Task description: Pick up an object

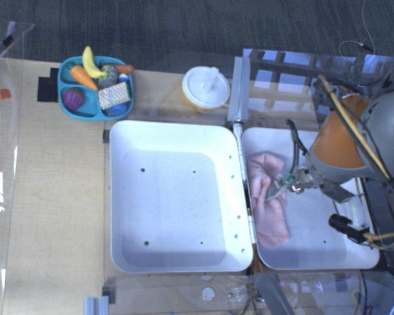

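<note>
A crumpled pink cloth [268, 200] lies along the left wall of the right bin [323, 252]. My gripper [278, 189] reaches in from the right and is down on the cloth's right side, with its fingers pressed into the fabric near the cloth's middle. Folds of pink bunch up around the fingertips, so the cloth sits between them. The grey arm with its orange band [339, 142] stands over the right half of that bin.
The left bin [176, 198] lies beside it, sharing a middle rim. A blue tray of toy food [95, 87] and a white lidded bowl [206, 87] sit on the bench behind the bins. Cables and a metal frame [303, 73] crowd the back right.
</note>
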Robot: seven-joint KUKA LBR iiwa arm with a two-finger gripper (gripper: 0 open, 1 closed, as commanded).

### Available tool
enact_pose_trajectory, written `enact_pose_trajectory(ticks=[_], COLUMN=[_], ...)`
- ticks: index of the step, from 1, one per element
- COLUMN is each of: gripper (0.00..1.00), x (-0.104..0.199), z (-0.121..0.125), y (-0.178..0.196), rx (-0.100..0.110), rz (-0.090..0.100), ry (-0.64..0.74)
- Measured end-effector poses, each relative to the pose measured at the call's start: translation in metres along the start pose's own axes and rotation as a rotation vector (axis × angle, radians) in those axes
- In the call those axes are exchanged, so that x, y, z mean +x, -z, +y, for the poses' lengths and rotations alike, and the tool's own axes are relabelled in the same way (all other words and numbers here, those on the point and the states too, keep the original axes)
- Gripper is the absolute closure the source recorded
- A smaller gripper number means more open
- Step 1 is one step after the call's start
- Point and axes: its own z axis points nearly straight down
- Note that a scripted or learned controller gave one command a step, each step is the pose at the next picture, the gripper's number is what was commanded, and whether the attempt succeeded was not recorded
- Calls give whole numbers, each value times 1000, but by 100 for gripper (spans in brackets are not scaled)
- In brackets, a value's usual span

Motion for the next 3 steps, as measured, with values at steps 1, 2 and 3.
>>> enact_pose_trajectory(ticks=[1,2,3], gripper=[0,0,100], x=[-21,-33,-33], z=[81,89,95], y=[-2,-2,11], rx=[2,31,8], rz=[-1,12,-2], ry=[117,372,378])
